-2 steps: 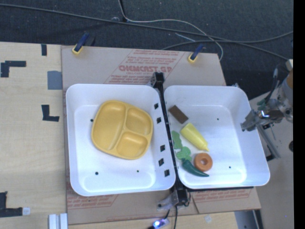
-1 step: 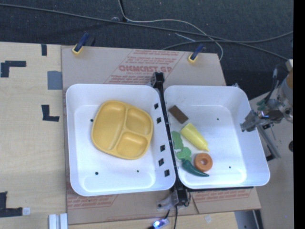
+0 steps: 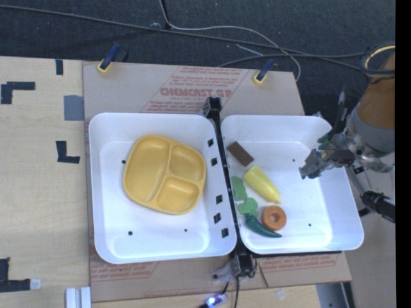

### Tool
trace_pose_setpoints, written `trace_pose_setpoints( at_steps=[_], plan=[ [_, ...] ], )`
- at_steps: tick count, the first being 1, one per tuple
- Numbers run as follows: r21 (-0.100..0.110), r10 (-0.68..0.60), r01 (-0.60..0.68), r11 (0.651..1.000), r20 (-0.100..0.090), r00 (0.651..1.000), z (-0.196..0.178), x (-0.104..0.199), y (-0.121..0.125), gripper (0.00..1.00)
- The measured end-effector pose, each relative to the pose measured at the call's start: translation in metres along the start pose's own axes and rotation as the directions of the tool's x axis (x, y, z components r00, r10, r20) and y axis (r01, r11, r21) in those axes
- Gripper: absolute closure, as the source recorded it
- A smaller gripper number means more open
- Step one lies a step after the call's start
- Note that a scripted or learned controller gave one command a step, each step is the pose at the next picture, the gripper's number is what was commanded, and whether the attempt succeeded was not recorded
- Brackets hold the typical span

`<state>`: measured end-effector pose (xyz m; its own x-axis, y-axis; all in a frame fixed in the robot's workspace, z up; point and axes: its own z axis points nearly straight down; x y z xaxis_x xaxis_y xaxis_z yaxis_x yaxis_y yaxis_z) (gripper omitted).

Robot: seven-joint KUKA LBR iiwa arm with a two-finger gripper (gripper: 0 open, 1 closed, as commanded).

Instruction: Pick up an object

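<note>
The right bin (image 3: 321,130) holds a brown block (image 3: 240,153), a yellow corn-like piece (image 3: 261,182), a light green piece (image 3: 239,190), a dark green pepper-like piece (image 3: 258,224) and an orange ring (image 3: 275,217). These lie in the bin's left half. My gripper (image 3: 314,167) hangs over the bin's right side, well right of the yellow piece. Nothing shows between its fingers.
The left bin (image 3: 103,172) holds a yellow divided plate (image 3: 164,173). A black divider with clips (image 3: 221,172) runs between the bins. Cables cross the dark floor at the back. Yellow clamps (image 3: 108,59) pin the cardboard base.
</note>
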<state>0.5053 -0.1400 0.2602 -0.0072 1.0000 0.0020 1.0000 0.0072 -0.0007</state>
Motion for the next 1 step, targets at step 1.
trace_pose_setpoints(
  at_steps=[1],
  plan=[
    [0.001, 0.002, -0.002, 1.000, 0.001, 1.000, 0.0097, 0.0433, -0.0023, 1.00]
  ],
)
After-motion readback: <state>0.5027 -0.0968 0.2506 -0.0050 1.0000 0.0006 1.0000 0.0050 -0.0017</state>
